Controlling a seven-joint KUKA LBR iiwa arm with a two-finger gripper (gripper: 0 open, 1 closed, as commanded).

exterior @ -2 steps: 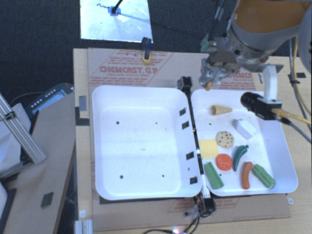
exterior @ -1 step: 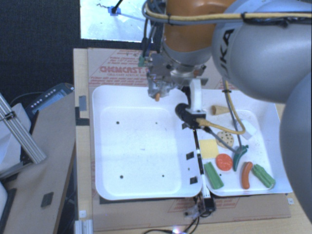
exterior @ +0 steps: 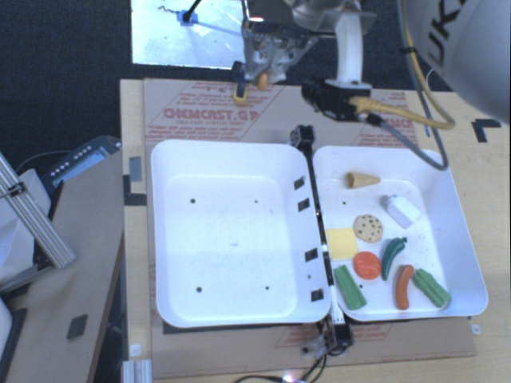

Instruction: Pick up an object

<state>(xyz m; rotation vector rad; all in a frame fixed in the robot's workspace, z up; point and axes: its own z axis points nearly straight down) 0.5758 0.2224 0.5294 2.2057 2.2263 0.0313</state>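
Across the right bin (exterior: 467, 238) lie the candidates: a cone (exterior: 362, 180), a white block (exterior: 402, 211), a cookie (exterior: 367, 228), a yellow slice (exterior: 342, 244), a red disc (exterior: 367, 265), a sausage (exterior: 403, 286) and three green pieces, loosely spread so each leaves room for a grasp (the lower ones crowd closest). The left bin (exterior: 160, 238) sits just beside it, likely for drop-offs. Well above its far edge hangs the gripper (exterior: 251, 84), yellow-tipped fingers apart with nothing between, presumably parked clear before a descent.

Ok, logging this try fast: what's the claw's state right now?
Claw: raised above the bench behind the bins; open or shut cannot be told.
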